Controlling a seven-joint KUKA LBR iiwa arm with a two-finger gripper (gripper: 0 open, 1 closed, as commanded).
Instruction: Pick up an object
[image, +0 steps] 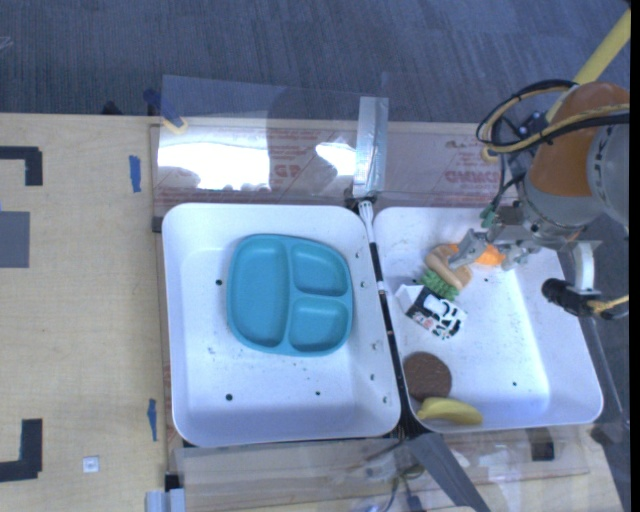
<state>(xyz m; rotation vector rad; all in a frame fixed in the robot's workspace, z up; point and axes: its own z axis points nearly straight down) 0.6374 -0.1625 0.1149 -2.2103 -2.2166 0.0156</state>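
- Camera view: your gripper (487, 246) hangs over the right bin (560, 390); I cannot tell its state.
- You see a tan-and-green object (441, 274) just beside it.
- A blue tray (290, 294) lies in the left bin (190, 330).

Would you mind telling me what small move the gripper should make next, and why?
Probably a short descent. The gripper hangs in the right bin over the tan and orange items, with nothing visibly between its fingers, so lowering onto them seems the likeliest way to a grasp.

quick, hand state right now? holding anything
hand: cannot be told; it sits low in the right bin over the tan roll-shaped item, beside something orange.
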